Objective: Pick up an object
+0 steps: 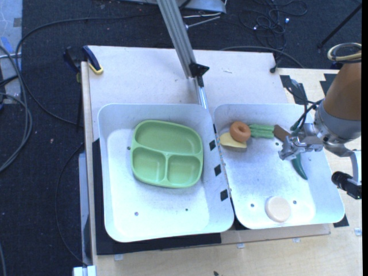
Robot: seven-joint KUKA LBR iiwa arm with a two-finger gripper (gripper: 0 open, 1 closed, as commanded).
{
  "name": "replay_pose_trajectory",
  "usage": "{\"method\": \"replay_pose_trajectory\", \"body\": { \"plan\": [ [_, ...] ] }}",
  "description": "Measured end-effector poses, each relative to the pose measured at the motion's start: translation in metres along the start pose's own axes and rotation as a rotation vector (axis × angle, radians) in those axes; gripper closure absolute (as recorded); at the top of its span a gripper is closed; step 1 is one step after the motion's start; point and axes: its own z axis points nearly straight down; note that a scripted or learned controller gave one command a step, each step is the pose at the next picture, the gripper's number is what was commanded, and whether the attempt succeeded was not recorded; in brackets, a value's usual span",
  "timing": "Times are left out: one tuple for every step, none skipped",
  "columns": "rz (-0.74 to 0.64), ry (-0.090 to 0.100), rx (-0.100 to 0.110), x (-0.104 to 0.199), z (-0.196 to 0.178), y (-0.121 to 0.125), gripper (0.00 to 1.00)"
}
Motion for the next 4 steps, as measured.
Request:
{"method": "replay_pose_trajectory", "body": {
  "plan": [
    [-0.001,0.000,0.000,0.005,-0.055,0.010,1.00],
    [-0.002,0.001,0.005,0.066,-0.046,0.010,1.00],
    [-0.003,0.002,0.006,0.117,-0.032,0.005,1.00],
    [-0.004,0.002,0.006,0.168,-0.021,-0.002,1.00]
  ]
}}
